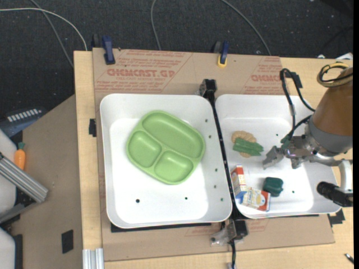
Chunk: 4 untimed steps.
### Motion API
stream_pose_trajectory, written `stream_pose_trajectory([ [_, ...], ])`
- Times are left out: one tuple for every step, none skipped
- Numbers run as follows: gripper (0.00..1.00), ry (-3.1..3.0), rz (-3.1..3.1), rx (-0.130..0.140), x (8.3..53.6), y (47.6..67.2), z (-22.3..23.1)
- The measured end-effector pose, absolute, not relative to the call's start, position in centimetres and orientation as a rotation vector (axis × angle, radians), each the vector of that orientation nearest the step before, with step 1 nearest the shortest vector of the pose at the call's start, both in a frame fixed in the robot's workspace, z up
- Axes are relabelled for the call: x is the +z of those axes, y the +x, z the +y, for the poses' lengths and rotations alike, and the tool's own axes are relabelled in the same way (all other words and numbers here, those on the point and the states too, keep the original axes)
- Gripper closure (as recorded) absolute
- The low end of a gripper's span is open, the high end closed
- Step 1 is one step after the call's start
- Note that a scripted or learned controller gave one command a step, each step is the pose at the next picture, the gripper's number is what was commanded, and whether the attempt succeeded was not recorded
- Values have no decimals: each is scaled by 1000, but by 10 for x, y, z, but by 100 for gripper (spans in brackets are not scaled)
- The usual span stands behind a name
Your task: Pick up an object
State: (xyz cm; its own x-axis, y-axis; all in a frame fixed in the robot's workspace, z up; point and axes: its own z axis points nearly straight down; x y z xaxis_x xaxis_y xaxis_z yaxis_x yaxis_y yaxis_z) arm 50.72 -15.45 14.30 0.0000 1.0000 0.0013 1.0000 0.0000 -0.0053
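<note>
Left bin (115, 206) — green divided plate (165, 147). Right bin (252, 108) — cookie (243, 136), green toy (247, 147), dark green block (274, 185), colourful packets (253, 198). Gripper (271, 158) — fingers apart, holding nothing.

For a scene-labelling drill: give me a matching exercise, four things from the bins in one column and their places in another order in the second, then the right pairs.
Things:
1. green divided plate
2. dark green block
3. tan cookie
4. end effector

Places:
A. right bin, near its front edge
B. right bin, touching the green toy's far side
C. middle of the left bin
D. above the right bin, right of the green toy

Pairs: 1-C, 2-A, 3-B, 4-D
</note>
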Motion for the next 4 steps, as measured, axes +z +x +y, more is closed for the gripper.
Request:
stream_pose_trajectory([
  [0, -2219, -2219, 3, 91, 506, -154],
  [100, -2222, -2223, -1, 104, 508, -154],
  [100, -2224, -2224, -3, 146, 507, -155],
  [100, -2223, -2225, -4, 199, 507, -144],
])
